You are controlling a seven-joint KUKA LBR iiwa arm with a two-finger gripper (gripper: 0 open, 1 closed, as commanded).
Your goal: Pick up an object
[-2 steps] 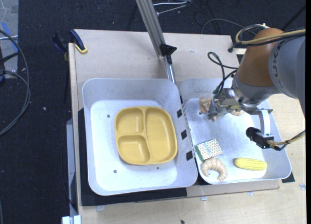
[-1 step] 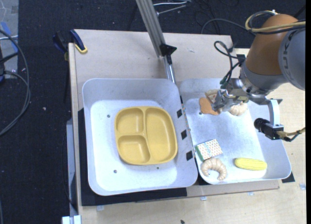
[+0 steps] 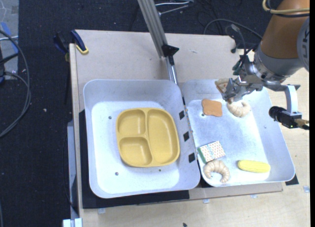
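My gripper (image 3: 234, 92) hangs over the back of the right bin (image 3: 275, 142), reaching in from the right. Just below its tip lies a pale croissant-shaped pastry (image 3: 239, 109). A tan object (image 3: 221, 84) sits right beside the gripper on its left, against the bin's back rim. An orange slice (image 3: 212, 108) lies to the left of the pastry. Nearer the front of the bin are a checkered packet (image 3: 211, 150), a second croissant (image 3: 218, 170) and a yellow corn cob (image 3: 253, 166). I see nothing between the fingers.
The left bin (image 3: 98, 122) holds a yellow divided plate (image 3: 147, 137). A slanted metal pole (image 3: 152, 19) rises behind the bins, ending near their shared back corner. The middle of the right bin's floor is bare.
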